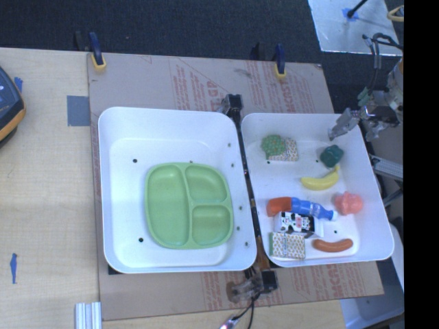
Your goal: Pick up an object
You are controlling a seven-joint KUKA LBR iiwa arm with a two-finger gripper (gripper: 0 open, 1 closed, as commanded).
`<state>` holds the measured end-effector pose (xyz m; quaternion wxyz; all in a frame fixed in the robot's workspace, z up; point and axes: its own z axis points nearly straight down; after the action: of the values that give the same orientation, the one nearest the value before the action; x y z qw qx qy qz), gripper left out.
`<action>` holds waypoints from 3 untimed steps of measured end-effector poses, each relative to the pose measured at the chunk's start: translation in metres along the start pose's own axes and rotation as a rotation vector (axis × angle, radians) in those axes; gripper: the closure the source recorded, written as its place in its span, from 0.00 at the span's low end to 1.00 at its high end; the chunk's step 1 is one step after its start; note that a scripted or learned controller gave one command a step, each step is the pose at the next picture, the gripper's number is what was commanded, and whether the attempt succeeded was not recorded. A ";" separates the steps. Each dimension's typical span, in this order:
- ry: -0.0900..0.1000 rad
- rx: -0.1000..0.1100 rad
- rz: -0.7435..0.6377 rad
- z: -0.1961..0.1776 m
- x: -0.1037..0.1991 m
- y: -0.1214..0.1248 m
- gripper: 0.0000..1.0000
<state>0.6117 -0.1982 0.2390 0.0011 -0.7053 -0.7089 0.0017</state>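
The right bin (257, 184) holds several small toys: a green broccoli piece (274, 144) on a speckled block, a dark green lump (330, 155), a yellow banana (321, 180), a pink piece (348, 203), a red piece (279, 205), a blue bottle (312, 208), a black-and-white carton (295, 222), a patterned square (288, 246) and an orange sausage (333, 245). My gripper (345, 124) hangs over the bin's far right corner, just up and right of the dark green lump. Nothing shows in its grasp.
The left bin (116, 184) bears a light green divided plate (187, 205). Two blue clamps (97, 52) (279, 58) pin the cardboard sheet at the back. A dark device (8, 105) sits at the bench's left edge.
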 end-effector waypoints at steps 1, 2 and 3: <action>0.000 0.001 -0.001 0.148 -0.013 0.018 0.00; 0.001 -0.001 0.000 0.147 0.004 0.045 0.00; -0.001 0.000 -0.003 0.136 0.003 0.045 1.00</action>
<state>0.6564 -0.1947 0.1026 0.0008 -0.7042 -0.7100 0.0019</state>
